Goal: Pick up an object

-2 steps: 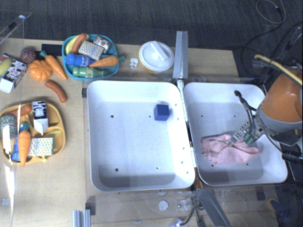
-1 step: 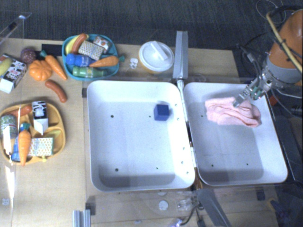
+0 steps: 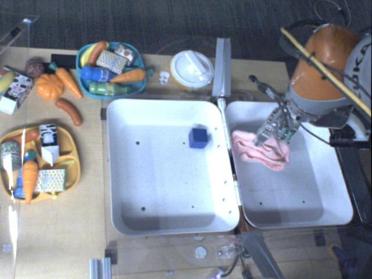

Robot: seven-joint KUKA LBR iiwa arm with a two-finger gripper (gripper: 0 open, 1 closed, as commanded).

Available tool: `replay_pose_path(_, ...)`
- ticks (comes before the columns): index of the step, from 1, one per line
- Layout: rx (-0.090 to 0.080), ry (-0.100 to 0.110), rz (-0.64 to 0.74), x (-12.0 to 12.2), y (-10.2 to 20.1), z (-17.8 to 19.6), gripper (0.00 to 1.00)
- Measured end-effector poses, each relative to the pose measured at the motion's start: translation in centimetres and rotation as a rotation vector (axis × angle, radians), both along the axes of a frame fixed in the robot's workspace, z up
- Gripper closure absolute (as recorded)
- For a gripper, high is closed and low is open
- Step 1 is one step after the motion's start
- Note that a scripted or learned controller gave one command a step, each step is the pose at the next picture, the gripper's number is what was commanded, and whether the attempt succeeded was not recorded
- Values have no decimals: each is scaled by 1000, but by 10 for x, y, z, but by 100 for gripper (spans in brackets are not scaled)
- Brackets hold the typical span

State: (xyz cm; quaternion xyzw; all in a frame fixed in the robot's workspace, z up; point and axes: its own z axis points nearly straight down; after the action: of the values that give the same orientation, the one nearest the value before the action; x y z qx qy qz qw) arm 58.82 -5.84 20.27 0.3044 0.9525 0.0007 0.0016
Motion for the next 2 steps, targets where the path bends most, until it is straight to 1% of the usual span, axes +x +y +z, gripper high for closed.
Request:
replay_pose_path(1, 0, -4, -140, 64, 4, 65, 100)
replay_pose_path(2, -1, -1, 167, 70, 38, -18, 100)
